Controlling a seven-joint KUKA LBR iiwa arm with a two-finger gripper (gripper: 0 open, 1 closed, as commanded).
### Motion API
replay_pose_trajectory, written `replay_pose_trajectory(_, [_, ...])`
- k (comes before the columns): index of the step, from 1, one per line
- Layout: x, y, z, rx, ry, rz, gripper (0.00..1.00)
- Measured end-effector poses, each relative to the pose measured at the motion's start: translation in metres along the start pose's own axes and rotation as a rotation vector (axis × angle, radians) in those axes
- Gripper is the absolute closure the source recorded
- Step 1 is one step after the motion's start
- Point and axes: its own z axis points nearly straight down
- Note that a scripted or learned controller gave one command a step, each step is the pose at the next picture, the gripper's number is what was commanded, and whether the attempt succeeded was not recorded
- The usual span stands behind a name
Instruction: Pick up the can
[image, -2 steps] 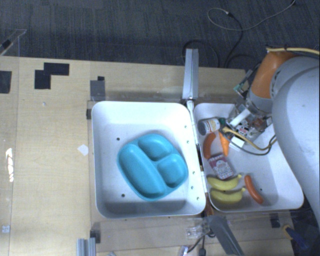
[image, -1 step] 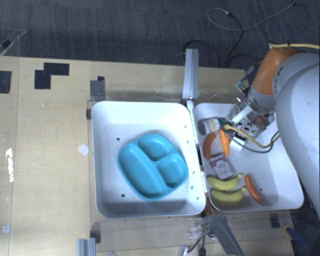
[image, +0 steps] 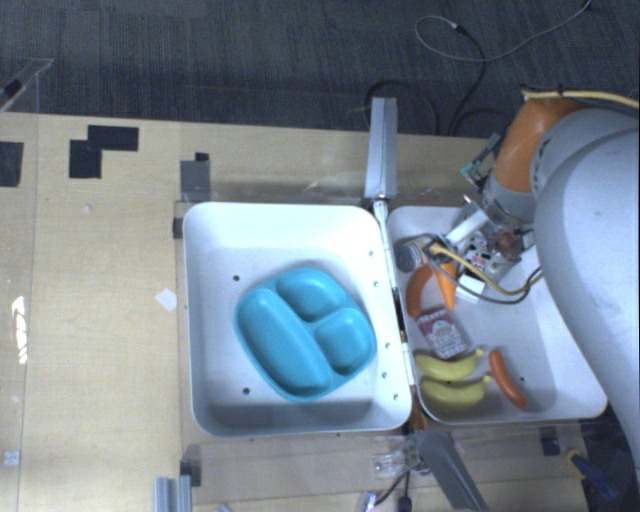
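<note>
The can (image: 406, 255) is a small grey cylinder lying at the back left of the right bin (image: 560, 350), close to the wall shared with the left bin. My gripper (image: 440, 250) reaches in from the right, low in that bin and just right of the can. Wrist cables and the arm's bulk hide much of the gripper. The view does not show whether anything is held.
Just in front of the can lie orange carrot-like pieces (image: 425, 290), then a red-and-white packet (image: 443, 333), two bananas (image: 452, 367) and an orange sausage (image: 507, 378). The left bin (image: 210, 300) holds a blue divided plate (image: 303, 330). My grey arm (image: 590, 250) covers the right bin's right side.
</note>
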Motion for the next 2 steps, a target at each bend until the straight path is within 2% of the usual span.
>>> replay_pose_trajectory(1, [-0.0072, -0.002, -0.0453, 0.005, 0.002, -0.045, 0.0])
replay_pose_trajectory(2, [-0.0073, -0.0021, -0.0449, 0.005, 0.001, -0.046, 0.0])
